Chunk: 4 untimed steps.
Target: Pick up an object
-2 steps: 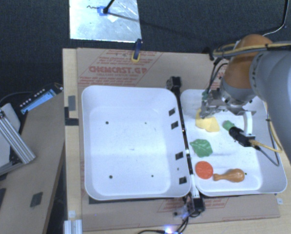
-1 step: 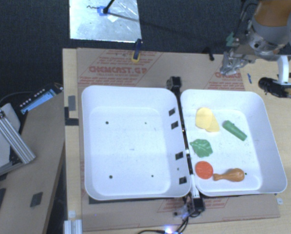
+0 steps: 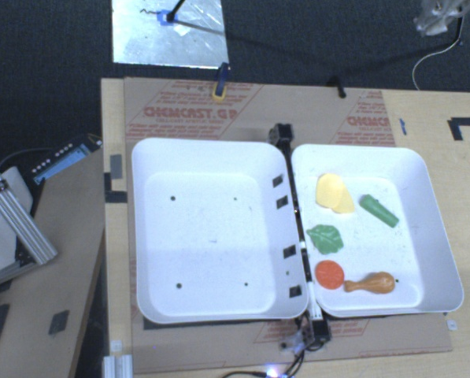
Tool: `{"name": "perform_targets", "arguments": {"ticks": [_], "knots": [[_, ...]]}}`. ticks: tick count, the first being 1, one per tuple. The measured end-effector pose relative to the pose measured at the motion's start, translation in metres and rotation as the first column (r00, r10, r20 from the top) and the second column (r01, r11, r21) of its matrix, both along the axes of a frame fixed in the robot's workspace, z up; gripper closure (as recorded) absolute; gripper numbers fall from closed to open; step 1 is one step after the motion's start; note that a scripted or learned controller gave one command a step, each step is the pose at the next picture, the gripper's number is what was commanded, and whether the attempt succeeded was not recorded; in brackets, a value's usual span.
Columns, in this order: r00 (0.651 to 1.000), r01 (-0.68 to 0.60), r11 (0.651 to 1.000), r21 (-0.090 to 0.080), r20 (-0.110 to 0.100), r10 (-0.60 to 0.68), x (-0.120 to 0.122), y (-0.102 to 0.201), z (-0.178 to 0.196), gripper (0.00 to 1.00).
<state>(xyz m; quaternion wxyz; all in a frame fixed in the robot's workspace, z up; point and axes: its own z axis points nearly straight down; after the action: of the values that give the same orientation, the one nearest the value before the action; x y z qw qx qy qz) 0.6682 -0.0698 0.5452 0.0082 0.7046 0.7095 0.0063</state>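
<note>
The gripper (image 3: 443, 10) is hanging high at the far right corner — well away from the right bin (image 3: 431, 203) and its toys.

Silver sheet (image 3: 169, 20), perhaps foil, beyond left bin (image 3: 211, 228)

In the white right bin (image 3: 431, 211), a yellow piece (image 3: 333, 193), a green block (image 3: 379, 211), a green leafy piece (image 3: 326, 238), an orange-red disc (image 3: 329, 274) and a brown drumstick (image 3: 371, 283) are showing; the left bin (image 3: 152, 172) is showing plain white.
</note>
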Motion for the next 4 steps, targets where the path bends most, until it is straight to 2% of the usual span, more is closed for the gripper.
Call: {"name": "perform_targets", "arguments": {"ticks": [1, 2, 3, 4], "knots": [[1.0, 0.012, 1.0, -0.001, -0.018, -0.012, -0.022, -0.079, -0.01, 1.0], [1.0, 0.01, 1.0, 0.0, -0.018, -0.01, -0.05, -0.123, -0.01, 1.0], [1.0, 0.0, 1.0, -0.001, -0.013, 0.0, -0.048, -0.119, 0.002, 1.0], [1.0, 0.01, 1.0, 0.002, -0.019, -0.01, -0.126, -0.138, -0.01, 1.0]]}}
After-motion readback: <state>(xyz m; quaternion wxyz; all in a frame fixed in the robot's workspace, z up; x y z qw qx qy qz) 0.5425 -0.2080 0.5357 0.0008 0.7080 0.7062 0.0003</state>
